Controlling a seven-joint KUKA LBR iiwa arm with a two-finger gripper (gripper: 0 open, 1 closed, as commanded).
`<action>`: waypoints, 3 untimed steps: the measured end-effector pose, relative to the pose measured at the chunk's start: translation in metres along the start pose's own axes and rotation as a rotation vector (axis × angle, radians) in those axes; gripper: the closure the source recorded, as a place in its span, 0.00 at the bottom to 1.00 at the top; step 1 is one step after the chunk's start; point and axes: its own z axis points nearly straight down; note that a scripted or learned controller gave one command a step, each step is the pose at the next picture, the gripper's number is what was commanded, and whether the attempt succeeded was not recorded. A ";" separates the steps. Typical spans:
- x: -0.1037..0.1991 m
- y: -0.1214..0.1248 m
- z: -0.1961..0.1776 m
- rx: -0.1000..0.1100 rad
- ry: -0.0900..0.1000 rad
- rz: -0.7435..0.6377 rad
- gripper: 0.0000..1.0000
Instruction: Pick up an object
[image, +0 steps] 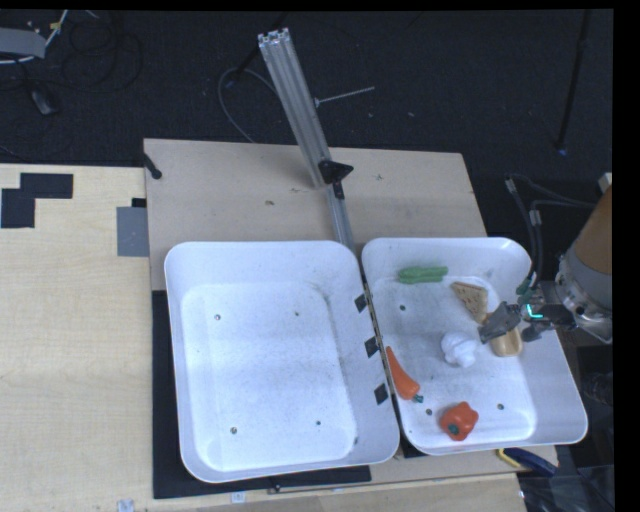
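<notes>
A grey robot arm reaches in from the right over the right-hand shallow white plastic bin (560, 425), its dark end effector (506, 325) low above the bin's right side; whether it is clenched or released cannot be told. A small tan cylindrical block (507, 344) lies directly under the end effector, apparently touching it, though no grasp shows. Just beside the end effector, to its upper left, a tan wedge-shaped piece (470, 296) lies with its long axis running diagonally, from upper left toward lower right. A white crumpled lump (459, 349) sits near, to the left. Farther left and up, a green bean-shaped toy (422, 273) lies lengthwise across the bin. An orange carrot-shaped toy (402, 375) lies well to the lower left, pointing down and right. A red-orange pepper-shaped toy (458, 420) rests below. The left white bin (190, 300) shares the pale wooden desk (240, 190).
</notes>
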 end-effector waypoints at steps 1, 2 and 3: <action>0.000 0.000 0.000 0.000 0.000 0.000 0.00; -0.005 -0.007 0.060 0.005 0.001 0.000 0.00; 0.003 -0.015 0.111 0.004 0.001 -0.001 0.00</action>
